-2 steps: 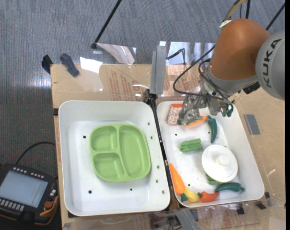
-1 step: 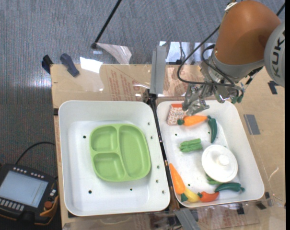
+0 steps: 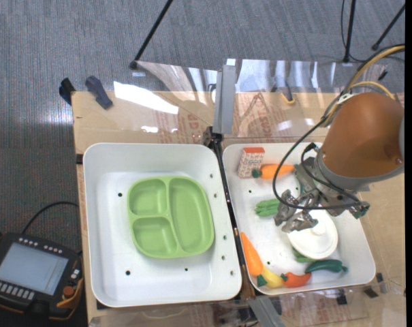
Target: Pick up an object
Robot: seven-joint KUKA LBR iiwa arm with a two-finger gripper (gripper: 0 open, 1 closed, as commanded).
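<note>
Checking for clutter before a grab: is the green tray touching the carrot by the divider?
Apart. The camera view shows the tray in the left bin and the carrot in the right bin, with both bin rims between them.

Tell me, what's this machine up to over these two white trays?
A robot arm reaches into the right bin, which holds toy food: carrots, a green pepper, a small carton and a white lidded dish. Its gripper hangs low by the dish and a green vegetable. Nothing looks lifted yet. The left bin holds a green divided plate.
</note>
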